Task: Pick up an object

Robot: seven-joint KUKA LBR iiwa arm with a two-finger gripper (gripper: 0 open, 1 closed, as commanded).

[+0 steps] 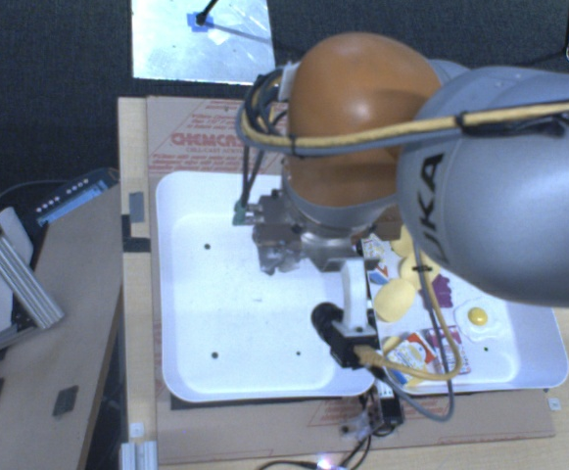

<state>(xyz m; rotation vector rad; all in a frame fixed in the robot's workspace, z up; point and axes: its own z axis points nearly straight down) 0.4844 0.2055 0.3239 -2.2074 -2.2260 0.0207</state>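
Looking down from my feed, I see the arm [441,155] reaching in from the right, its gripper [282,248] low over the left bin [215,302]; whether the jaws are open or shut I cannot tell, as the wrist covers them. In the right bin [529,355] lie a pale yellow lemon-like piece [394,300], a toy fried egg [480,318] and a printed packet [423,351].

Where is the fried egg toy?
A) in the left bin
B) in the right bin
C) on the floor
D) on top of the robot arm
B: the fried egg lies flat in the right bin, close to that bin's near right corner, just below the big grey arm.
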